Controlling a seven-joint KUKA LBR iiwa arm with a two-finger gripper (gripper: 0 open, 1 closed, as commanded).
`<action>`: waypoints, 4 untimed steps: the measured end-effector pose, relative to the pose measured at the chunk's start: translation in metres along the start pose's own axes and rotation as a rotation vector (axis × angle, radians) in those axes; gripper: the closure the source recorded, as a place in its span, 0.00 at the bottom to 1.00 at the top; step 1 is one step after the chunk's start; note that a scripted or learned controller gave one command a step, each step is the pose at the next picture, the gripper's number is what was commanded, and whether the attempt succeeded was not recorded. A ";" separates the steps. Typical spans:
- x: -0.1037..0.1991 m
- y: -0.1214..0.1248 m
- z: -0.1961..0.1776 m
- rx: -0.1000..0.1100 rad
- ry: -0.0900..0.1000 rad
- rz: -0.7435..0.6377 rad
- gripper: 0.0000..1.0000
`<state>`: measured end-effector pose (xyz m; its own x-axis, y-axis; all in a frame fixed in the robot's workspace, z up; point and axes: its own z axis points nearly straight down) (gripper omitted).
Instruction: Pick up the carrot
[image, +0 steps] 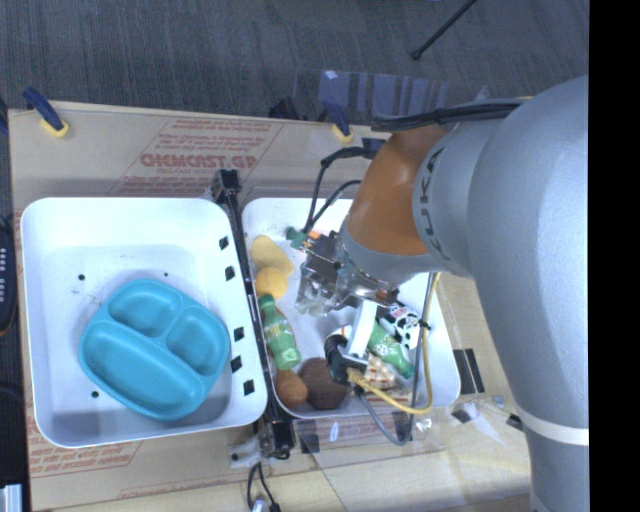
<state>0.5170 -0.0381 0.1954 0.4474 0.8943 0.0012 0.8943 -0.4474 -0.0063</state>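
Observation:
The grey arm with its orange band reaches over the right bin (440, 385) from the right. Its gripper (318, 290) points down at the bin floor near the middle, just right of the items along the left wall. A yellow-orange tapered piece (269, 283), possibly the carrot, lies against that wall below a pale yellow rounded item (270, 253). I cannot name it for sure. The gripper stands beside this piece, about a hand's width to its right. I see nothing held in it.
A green bottle (281, 341) lies below the yellow-orange piece. An orange-brown lump (291, 388) and a dark brown lump (322, 384) sit at the bin's front. A cow-patterned item (403, 325) and green packet (385, 352) lie right. The left bin (50, 240) holds a blue divided plate (150, 345).

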 end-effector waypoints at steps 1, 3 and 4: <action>-0.001 -0.014 -0.051 0.000 -0.005 0.119 1.00; 0.024 0.008 -0.035 0.003 -0.005 0.686 1.00; 0.026 0.007 -0.044 0.012 -0.007 0.672 1.00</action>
<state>0.5355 -0.0185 0.2394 0.9067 0.4217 -0.0130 0.4215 -0.9067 -0.0145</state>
